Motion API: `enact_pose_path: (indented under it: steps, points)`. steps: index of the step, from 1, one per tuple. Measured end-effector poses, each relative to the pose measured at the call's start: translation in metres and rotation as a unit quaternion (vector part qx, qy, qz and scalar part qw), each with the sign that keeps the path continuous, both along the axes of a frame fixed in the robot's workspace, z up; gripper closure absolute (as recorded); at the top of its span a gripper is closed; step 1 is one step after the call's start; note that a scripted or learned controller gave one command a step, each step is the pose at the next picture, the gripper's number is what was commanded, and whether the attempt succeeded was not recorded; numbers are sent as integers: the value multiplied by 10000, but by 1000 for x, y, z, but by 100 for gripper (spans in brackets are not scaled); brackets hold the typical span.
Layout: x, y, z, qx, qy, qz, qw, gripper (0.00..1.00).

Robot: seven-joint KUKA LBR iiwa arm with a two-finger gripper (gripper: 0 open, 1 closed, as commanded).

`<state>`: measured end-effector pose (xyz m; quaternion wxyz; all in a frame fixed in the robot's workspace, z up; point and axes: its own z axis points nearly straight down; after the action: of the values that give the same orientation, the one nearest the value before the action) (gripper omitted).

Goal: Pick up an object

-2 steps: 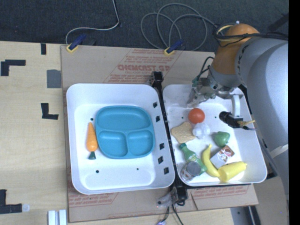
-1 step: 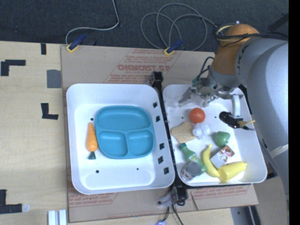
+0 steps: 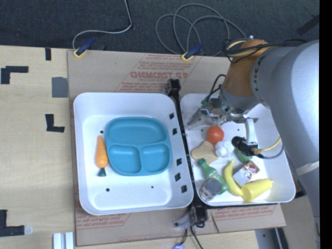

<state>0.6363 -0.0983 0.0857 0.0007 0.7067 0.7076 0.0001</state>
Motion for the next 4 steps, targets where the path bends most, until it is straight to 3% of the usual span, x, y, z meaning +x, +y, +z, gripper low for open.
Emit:
enact_pose_path:
  steps: [1, 2, 3, 4]
  points:
    - [-15, 1, 0, -8, -12, -3, 10000, 0]
    - [-58, -14, 1, -7, -16, -4, 10000, 0]
    - [18, -11, 0, -1, -14, 3, 10000, 0]
    - [-43, -25, 71, 1, 4, -4, 10000, 0]
